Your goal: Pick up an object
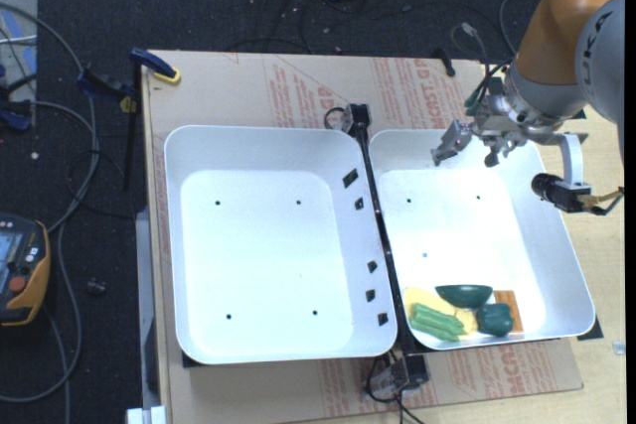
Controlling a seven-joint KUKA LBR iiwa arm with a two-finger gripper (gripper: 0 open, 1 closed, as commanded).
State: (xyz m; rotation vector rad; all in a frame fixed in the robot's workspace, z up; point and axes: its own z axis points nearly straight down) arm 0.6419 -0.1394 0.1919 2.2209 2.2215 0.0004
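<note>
**Spotter:** Camera view puts your gripper (pixel 467 146) over the far rim of the right bin (pixel 556 243), hanging off the grey arm (pixel 566 45) with its orange band. You can see two fingers spread apart, one slanting out to the left and one shorter on the right, with nothing between them.

**Operator:** Where do the objects sit from the tool?

**Spotter:** All of them lie well below your gripper in the picture, down in the near corner of the same bin, well apart from the fingers. You have a dark green bowl-shaped piece (pixel 464 294) almost straight below the tool. Just beside it, toward the arm's side, sits a teal green lump (pixel 495 319). A ridged light green piece (pixel 434 321), something like a pickle or a pea pod, lies on the other side, nearer the divider. Under them you can make out a pale yellow flat piece (pixel 425 301) and an orange-brown flat piece (pixel 509 299); how they overlap you cannot tell exactly.

**Operator:** And across the divider?

**Spotter:** Your left bin (pixel 199 164) lies away from the tool, past the black divider strip (pixel 376 213). Both bins rest on the tan board (pixel 298 84) covering the bench.
</note>
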